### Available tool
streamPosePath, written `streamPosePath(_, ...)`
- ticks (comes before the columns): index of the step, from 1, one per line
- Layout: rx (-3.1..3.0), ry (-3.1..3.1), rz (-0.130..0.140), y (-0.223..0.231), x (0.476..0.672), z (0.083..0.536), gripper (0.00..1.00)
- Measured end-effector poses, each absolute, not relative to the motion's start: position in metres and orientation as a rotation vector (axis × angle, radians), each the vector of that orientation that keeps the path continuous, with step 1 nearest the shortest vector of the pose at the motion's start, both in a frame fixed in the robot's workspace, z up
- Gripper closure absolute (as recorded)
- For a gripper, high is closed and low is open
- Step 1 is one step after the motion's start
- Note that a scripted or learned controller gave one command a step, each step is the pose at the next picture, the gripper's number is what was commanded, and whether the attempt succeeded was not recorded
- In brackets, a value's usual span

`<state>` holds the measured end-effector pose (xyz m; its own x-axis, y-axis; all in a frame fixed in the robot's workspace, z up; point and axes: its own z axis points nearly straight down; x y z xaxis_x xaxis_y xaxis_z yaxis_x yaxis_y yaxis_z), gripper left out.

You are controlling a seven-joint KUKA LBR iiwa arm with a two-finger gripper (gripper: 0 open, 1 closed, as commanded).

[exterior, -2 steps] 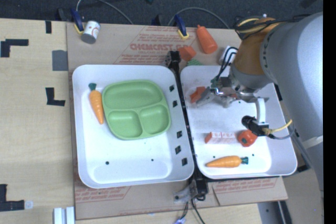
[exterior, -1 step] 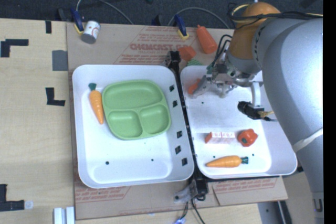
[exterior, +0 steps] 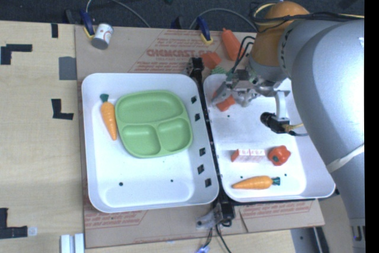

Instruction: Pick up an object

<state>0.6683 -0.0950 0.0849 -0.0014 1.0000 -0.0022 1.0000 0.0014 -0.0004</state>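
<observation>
orange piece (exterior: 225, 105): lay just below the fingers (exterior: 232, 88), whose state could not be told; risk: slipping aside against the right bin (exterior: 296, 183) wall.

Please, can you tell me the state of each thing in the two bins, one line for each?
green plate: flat, left bin.
left carrot: lying beside the plate.
right carrot: lying at near edge, right bin.
red pepper: resting, right bin.
end effector: low over right bin's far end.

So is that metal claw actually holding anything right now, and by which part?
It cannot be told: the grey two-finger gripper hangs right at a small orange-red piece in the right white bin, but a grip isn't visible.
</observation>
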Motion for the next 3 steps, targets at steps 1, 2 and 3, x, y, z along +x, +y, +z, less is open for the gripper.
streamPosePath(1, 2.218, 2.222, -0.002, -0.0987, 0.6685, 0.0851, 0.00)
streamPosePath(2, 2.219, 2.221, -0.003, -0.0942, 0.6684, 0.0850, 0.00)
streamPosePath(3, 2.216, 2.222, -0.005, -0.0941, 0.6685, 0.0950, 1.00)
